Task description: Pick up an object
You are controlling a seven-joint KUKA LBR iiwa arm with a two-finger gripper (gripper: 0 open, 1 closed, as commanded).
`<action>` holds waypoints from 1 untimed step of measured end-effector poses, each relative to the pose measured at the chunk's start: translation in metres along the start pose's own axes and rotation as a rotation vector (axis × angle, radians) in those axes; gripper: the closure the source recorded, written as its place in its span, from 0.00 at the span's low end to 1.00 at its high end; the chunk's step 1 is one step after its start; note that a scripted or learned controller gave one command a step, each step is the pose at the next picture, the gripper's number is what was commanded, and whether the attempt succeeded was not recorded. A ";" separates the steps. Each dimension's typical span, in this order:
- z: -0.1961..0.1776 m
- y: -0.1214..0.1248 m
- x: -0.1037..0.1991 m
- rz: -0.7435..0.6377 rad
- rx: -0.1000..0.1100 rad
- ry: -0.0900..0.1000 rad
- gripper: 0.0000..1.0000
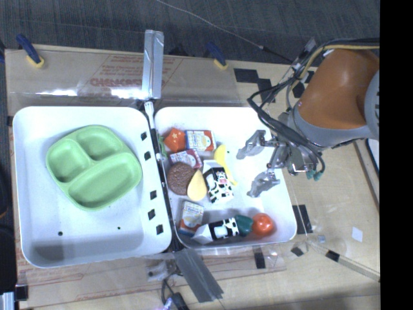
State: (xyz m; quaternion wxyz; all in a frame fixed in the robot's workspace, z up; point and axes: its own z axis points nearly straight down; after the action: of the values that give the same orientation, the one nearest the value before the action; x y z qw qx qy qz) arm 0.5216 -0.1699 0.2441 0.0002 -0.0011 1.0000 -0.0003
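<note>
Tool (257,166) over right bin (279,206), fingers (250,147) spread wide, nothing between them. Hovering above bare floor of bin, right of the toy pile. Pile along bin's left side: orange carton (200,140), yellow banana-like piece (221,155), brown round patty (180,178), cow-patterned block (220,185). Along near wall: small packet (191,214), black-and-white piece (224,228), red tomato (262,224). Left bin (39,231) with green divided plate (94,166). Both bins side by side on desk (342,199).
</note>
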 end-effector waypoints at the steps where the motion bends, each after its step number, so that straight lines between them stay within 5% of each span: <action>1: 0.119 0.027 -0.055 -0.191 -0.001 -0.007 0.00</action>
State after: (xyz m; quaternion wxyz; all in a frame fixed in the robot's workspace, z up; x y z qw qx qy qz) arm 0.5762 -0.1429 0.1251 0.0035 -0.0967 0.9953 0.0002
